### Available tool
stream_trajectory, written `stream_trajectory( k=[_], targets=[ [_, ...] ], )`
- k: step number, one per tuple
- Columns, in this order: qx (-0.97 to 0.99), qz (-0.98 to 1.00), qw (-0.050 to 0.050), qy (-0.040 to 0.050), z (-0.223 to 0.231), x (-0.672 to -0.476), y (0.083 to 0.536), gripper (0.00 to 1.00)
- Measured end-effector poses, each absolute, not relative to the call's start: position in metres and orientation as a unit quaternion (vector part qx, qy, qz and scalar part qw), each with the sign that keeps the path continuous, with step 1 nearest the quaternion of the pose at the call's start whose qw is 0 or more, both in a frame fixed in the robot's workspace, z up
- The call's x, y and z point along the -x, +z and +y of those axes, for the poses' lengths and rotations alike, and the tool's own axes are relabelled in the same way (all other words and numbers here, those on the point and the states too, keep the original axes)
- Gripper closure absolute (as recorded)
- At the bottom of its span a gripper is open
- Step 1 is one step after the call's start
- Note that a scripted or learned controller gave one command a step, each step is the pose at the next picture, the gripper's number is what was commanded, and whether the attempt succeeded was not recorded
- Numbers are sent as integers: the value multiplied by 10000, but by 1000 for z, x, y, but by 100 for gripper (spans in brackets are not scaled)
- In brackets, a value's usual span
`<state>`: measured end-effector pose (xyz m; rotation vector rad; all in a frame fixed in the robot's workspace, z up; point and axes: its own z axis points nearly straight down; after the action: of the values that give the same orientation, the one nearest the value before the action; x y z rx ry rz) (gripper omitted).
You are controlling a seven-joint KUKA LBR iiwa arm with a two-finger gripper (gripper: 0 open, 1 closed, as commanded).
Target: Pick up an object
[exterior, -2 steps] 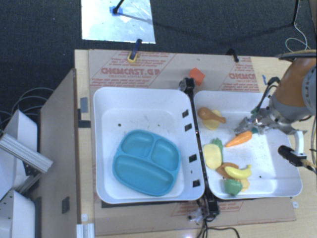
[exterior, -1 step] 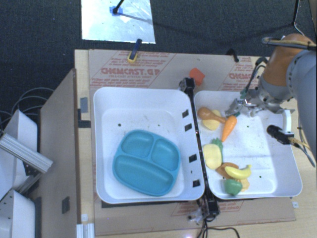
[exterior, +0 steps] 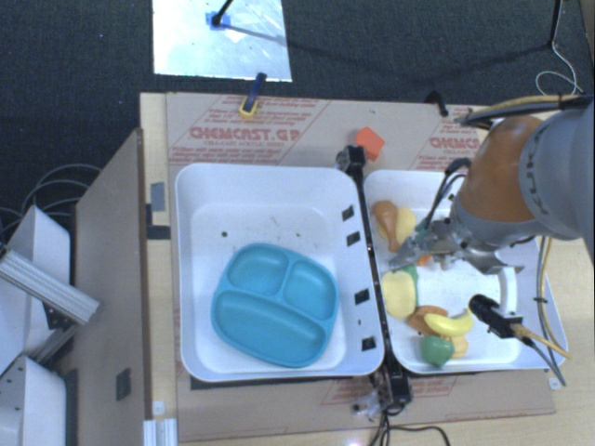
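Pale yellow rounded object (exterior: 400, 294) is seen in the right bin (exterior: 521, 356), smooth and apple-like. It lies just below the gripper (exterior: 409, 252); the claw's state cannot be told.

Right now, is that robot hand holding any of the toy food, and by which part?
It cannot be told. The gripper sits low in the right bin beside the yellow piece, but nothing shows between its fingers.
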<state>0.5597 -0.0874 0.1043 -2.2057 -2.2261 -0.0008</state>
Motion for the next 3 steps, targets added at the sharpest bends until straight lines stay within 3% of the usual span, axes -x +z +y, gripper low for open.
stream_trajectory(
  k=[1, 2, 3],
  targets=[
    [7082, -7060, -21, -23, -92, -487, 86, 0],
    [7065, -7077, -38, -47, -91, -491, 99, 100],
    [7066, -7076, -32, -38, -91, -490, 98, 0]
  ],
)
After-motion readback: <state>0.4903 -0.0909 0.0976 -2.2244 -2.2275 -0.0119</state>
